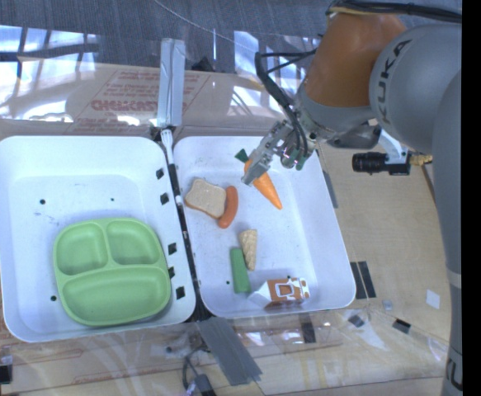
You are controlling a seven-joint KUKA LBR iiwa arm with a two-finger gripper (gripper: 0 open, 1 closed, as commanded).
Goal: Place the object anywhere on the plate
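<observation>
A green three-compartment plate (112, 269) lies in the left bin (25, 180), toward its front. An orange carrot (268, 190) with a green top lies slantwise in the back of the right bin (306, 221). My gripper (257, 168) is down at the carrot's thick end, touching or just over it. From this angle I cannot see whether it grips the carrot. The arm comes in from the upper right.
The right bin also holds a bread slice (205, 196), an orange sausage (230, 206), a small waffle piece (248, 248), a green stick (239, 271) and an orange-and-white toy (286, 290). A raised divider (172, 180) separates the two bins.
</observation>
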